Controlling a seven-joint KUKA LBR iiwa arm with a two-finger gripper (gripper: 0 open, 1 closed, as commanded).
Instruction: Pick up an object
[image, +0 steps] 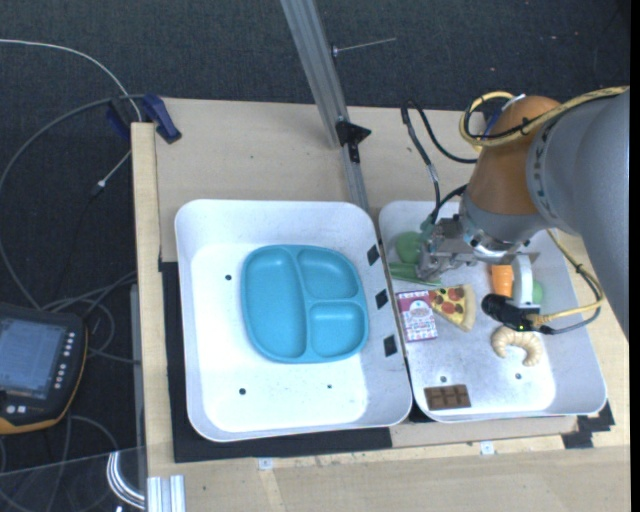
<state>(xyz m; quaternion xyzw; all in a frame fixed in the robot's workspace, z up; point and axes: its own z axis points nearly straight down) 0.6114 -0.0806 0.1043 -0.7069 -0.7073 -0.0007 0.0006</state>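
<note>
Two white bins sit side by side on your surface (250, 130). The left bin (200, 400) carries a blue divided plate (303, 302). In the right bin (570, 385) you have a pizza slice (455, 305), a small pink carton (416, 315), a croissant (517, 343), a chocolate bar (447, 397), a carrot (503, 277) and a green item (405, 248) at the far left corner. Your gripper (436, 258) hangs low just beside that green item; you cannot tell how far it is open, nor whether it has hold of anything.
</note>
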